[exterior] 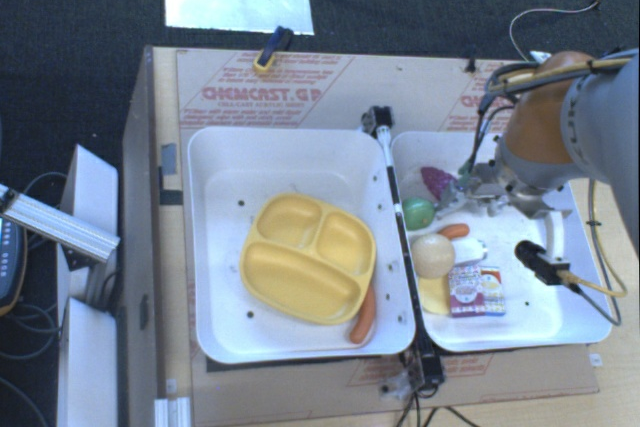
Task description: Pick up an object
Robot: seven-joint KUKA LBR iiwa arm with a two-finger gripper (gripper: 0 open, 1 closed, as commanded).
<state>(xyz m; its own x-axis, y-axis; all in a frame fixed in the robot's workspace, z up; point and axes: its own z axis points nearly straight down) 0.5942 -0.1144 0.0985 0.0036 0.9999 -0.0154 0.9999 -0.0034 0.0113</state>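
In the right bin [585, 315] lie a purple piece [437, 181], a green ball [418, 212], a small orange carrot [454, 231], a beige round item [433, 255], a white item [471, 249], a yellow flat slab [432, 296] and a small printed packet [476, 291]. My gripper [468, 191] hangs low over the bin's far part, just right of the purple piece and above the carrot. Nothing shows as held in it.
The left bin [215, 215] holds a yellow divided plate [308, 257], with an orange sausage [363, 316] at its near right edge. A black ridge [397, 225] divides the bins. The grey arm with its orange band [540, 120] crosses the right bin's far right corner.
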